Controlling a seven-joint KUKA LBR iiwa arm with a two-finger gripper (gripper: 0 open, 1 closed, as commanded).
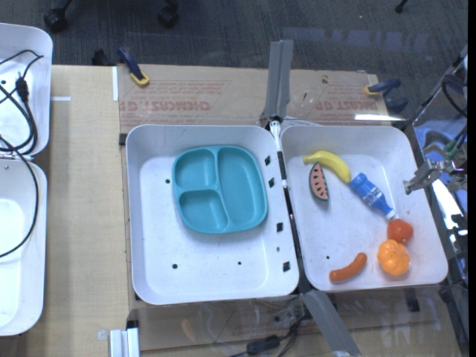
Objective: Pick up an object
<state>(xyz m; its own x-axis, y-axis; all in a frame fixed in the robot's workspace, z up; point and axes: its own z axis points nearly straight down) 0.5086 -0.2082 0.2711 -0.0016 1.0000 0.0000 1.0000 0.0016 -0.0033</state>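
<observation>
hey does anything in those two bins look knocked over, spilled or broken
Nothing stands out. The teal divided plate lies flat in the left bin; the banana, watermelon slice, blue bottle and sausage lie loose but intact in the right bin.

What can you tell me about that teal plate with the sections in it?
The teal plate is a rounded-square tray, plastic by its look, split into three compartments: two smaller ones on the left, one long one on the right. All three hold nothing. It lies flat, slightly turned, on the floor of the left white bin, nearer the far wall, touching nothing else.
</observation>
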